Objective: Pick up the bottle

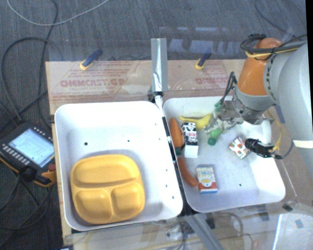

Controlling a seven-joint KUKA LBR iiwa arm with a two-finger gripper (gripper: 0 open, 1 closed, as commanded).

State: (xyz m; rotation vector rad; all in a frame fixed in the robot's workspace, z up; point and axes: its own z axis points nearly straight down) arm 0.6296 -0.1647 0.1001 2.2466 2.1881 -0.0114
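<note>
The bottle is small and greenish with a green cap, and lies in the right bin near its back middle. One end of it runs up under the gripper, while its cap points toward the bin's front. My gripper hangs directly over the bottle's upper end, below the orange band of the wrist. The bottle's far end is hidden by the gripper body. Whether the gripper touches the bottle cannot be made out.
A yellow banana, a cow-patterned carton and an orange carrot lie just left of the bottle. A small red-and-white box, a juice box and a sausage are nearer the front. The left bin holds a yellow divided tray.
</note>
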